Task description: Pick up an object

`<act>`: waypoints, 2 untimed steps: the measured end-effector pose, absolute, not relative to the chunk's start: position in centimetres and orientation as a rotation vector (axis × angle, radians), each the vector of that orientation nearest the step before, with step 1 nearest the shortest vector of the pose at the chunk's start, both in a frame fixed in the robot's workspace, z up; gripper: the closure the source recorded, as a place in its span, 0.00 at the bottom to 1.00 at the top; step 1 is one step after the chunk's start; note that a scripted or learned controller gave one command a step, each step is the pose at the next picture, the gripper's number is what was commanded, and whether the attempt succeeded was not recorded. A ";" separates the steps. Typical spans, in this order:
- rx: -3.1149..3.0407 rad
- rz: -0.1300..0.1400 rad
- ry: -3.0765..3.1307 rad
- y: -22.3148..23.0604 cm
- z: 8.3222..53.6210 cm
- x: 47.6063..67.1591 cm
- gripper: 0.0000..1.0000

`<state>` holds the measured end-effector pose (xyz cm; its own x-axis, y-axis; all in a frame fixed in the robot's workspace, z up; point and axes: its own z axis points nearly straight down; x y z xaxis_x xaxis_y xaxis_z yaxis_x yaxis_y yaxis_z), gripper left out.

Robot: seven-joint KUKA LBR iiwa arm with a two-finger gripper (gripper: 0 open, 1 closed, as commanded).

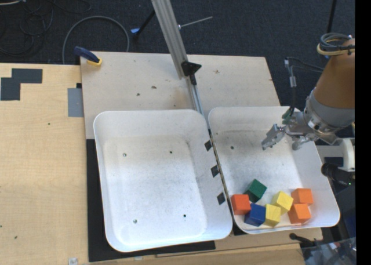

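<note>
Several small blocks lie clustered at the near end of the right bin (243, 127): a green block (255, 189), an orange-red block (240, 203), a blue block (255, 214), two yellow blocks (283, 200) (272, 214) and two orange blocks (302, 196) (299, 213). My gripper (284, 140) hangs over the far right part of that bin, well above and behind the blocks. Its fingers (271, 138) are spread apart with nothing between them.
The left bin (116, 142) sits beside the right one, with black clips (214, 170) along the shared edge. A slanted aluminium post (171, 29) rises behind the bins. The wooden bench top (35, 153) extends to the left.
</note>
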<state>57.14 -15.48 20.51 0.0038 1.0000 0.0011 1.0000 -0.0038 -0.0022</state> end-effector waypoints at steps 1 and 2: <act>-2.212 0.008 -2.217 -11.3 10.0 60.9 0.00; -2.220 -0.001 -2.226 -14.5 11.6 65.0 0.00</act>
